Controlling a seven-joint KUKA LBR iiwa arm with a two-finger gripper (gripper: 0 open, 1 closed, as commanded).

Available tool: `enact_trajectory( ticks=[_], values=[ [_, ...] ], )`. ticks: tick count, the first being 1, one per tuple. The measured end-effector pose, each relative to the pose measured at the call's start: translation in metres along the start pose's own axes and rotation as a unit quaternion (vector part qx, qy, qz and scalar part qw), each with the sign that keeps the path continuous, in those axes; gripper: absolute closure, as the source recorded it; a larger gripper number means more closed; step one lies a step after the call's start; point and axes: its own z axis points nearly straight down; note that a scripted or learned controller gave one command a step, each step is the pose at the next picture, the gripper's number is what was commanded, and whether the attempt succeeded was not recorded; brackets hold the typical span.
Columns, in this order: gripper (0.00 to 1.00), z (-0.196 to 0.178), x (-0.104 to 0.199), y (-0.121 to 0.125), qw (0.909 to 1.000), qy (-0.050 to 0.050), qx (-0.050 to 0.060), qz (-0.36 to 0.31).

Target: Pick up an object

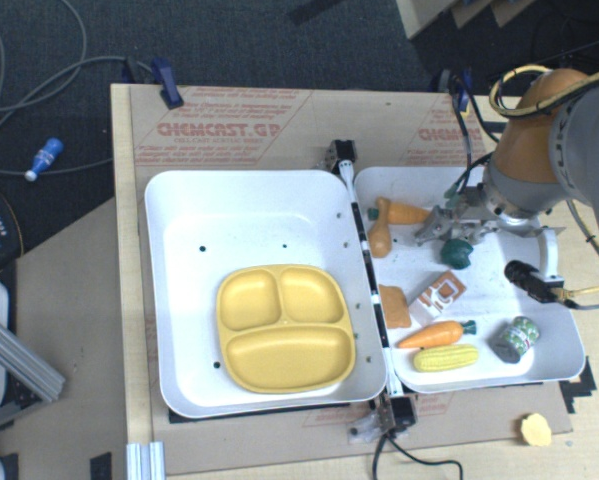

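Several toys are lying in the right bin (569, 353); my claw (447, 230) is hovering low over the green ball (457, 253), just above it. Whether my claw is wide or narrow, I cannot tell. I am judging it best to be centring over that ball, avoiding the orange bottle (381, 234) nearby

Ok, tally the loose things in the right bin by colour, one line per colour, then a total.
Orange: 4, a carrot, a pear-shaped piece, a wedge, a flat block
Yellow: 1, a corn cob
Dark green: 1, a round piece
Orange and white: 1, a small box
Grey-green: 1, a can
Total: 8
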Motion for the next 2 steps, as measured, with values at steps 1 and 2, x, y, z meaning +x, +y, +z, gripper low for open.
enact_trajectory(
  ticks=[1, 2],
  values=[
    [0.0, 0.0, 0.02, -0.046, 1.0, 0.002, 0.005, 0.001],
    [1.0, -0.01, 0.019, -0.043, 1.0, 0.001, 0.002, 0.001]
  ],
)
